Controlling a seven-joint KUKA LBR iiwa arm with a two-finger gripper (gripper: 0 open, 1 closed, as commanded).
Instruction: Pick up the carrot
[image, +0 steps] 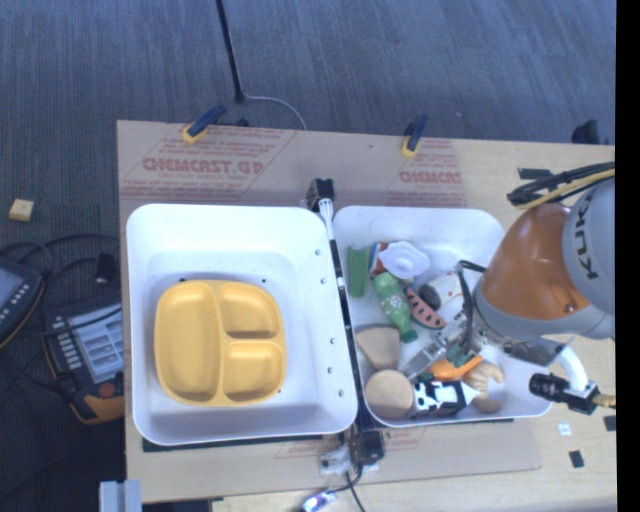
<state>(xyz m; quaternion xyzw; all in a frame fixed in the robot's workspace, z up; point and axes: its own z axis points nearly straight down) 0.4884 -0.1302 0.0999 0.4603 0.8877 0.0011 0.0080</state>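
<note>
One gripper (455, 352) is seen low over the carrot (462, 367) in the right bin (490, 225), jaws' state apparently undeterminable.

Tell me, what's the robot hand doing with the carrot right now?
Gripper low in right bin, fingers hidden. Carrot lying beside it, not seen held. Toys crowd it: black-and-white cow, green bottle.

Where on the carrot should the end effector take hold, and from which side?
Probably its exposed middle, from straight above. The carrot lies flat and slanted in the right bin, wedged among other toys, with the end effector already over it. Closing across its narrow width looks best; the ends are crowded.
</note>
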